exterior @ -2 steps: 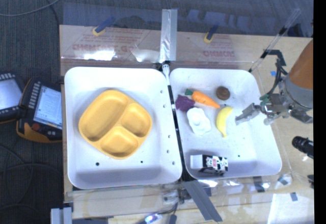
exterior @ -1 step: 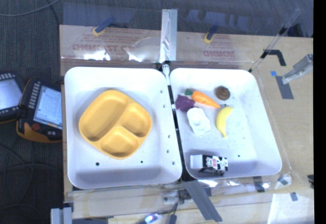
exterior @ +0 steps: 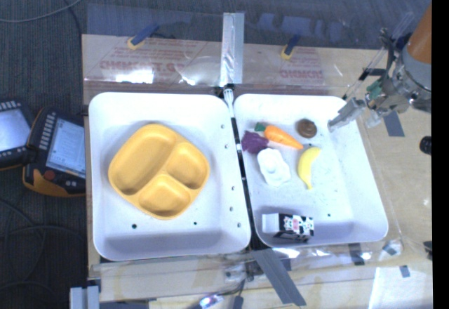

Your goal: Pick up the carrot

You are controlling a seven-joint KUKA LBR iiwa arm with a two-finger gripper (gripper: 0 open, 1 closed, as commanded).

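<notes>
Camera view: we look down at a slant on two white bins, so we start at the near edge and work back.
Nearest item: a small black-and-white box (exterior: 289, 225) lies close to the front wall of the right bin (exterior: 365, 188).
Left bin (exterior: 98, 181): we see a yellow divided plate (exterior: 158, 170) sitting in its middle, turned at an angle.
Mid right bin: a white egg-shaped toy (exterior: 273, 166) lies just beside a banana (exterior: 308, 165), which stands on its right.
Carrot (exterior: 283, 136): we find it further back in the right bin, orange with a green top, lying flat between a purple eggplant-like toy (exterior: 253, 141) on its left and a brown round object (exterior: 306, 128) on its right (it seems to touch the purple one, though we cannot be sure).
Gripper (exterior: 335, 123): it hangs over the back right corner of the right bin, near the brown round object and apart from the carrot; we cannot tell whether its fingers are spread or pressed together.
Far side: a clear sheet with blue and yellow clips (exterior: 147, 35) lies behind the bins.
</notes>
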